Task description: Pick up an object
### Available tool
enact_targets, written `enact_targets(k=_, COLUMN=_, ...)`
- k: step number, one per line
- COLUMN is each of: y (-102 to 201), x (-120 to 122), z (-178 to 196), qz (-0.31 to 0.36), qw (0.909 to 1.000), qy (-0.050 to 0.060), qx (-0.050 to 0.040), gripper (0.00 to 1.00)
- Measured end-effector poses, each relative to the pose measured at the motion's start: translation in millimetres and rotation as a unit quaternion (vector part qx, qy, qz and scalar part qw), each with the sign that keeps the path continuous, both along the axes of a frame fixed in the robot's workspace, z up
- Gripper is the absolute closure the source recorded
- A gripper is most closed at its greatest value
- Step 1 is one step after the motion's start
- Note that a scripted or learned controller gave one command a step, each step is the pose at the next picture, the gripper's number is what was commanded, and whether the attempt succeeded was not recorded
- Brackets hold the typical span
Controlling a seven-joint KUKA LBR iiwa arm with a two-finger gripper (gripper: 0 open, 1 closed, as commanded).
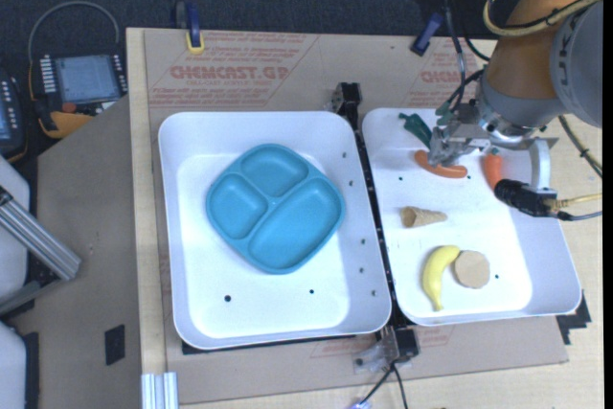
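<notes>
"CHEMCAST GP" on brown board [251, 64]

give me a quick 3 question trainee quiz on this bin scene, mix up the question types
1. True or false: the blue divided plate lies in the left bin.
2. Multiple choice: what touches the banana in the right bin?
A. the ice cream cone
B. the round tan cookie
C. the carrot
3. Fill in: the gripper is directly over the ______ toy at the back of the right bin.

Key
1. True.
2. B: the round tan cookie sits against the banana; the ice cream cone lies apart, nearer the middle.
3. Orange; the orange sausage-shaped toy lies under the gripper, with a green piece behind it.
</notes>
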State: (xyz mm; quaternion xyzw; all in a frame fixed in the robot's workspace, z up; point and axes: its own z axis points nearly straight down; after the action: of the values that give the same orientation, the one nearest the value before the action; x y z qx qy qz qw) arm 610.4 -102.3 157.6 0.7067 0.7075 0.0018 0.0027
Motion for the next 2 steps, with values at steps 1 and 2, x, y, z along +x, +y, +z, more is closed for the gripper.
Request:
enact_targets(k=1, y=0, x=2, z=47, qz=0.000, qw=1.0000, qy=0.000, qx=-0.0003, gripper=1.00)
enact_targets(k=2, y=50, x=-2, z=61, qz=0.002, qw=1.0000, qy=0.001, qx=0.0010, gripper=1.00)
